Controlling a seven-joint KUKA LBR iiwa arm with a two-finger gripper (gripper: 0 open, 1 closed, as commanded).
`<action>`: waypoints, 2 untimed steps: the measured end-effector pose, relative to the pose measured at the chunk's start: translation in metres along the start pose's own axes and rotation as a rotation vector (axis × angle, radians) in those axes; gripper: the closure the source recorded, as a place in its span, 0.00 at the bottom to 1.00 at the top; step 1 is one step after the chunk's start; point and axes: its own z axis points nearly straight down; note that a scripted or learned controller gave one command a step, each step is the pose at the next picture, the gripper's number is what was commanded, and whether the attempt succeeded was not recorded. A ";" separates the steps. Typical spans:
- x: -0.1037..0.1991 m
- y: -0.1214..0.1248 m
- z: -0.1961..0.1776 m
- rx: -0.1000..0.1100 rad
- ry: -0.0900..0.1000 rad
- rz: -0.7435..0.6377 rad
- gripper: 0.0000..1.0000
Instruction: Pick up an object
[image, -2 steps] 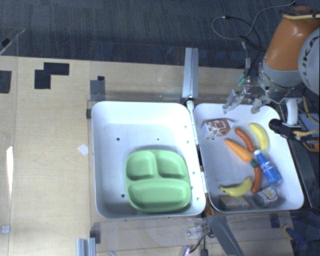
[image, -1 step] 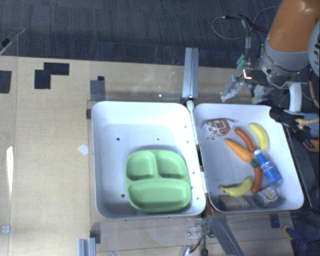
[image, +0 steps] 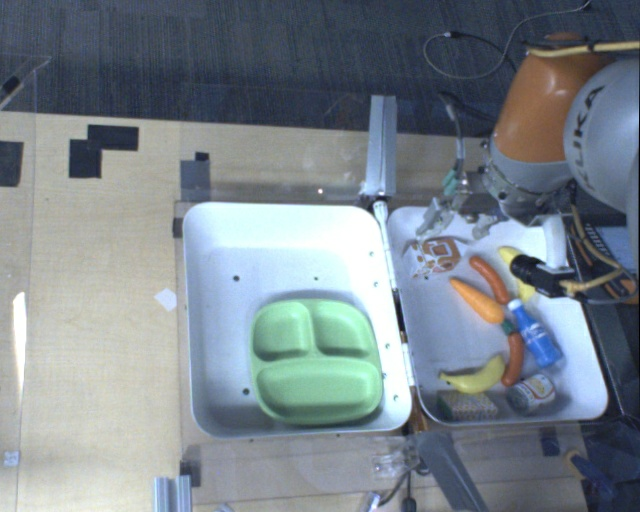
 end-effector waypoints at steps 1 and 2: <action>0.002 0.036 0.032 -0.002 0.000 0.025 0.00; 0.002 0.036 0.032 -0.002 0.000 0.025 0.00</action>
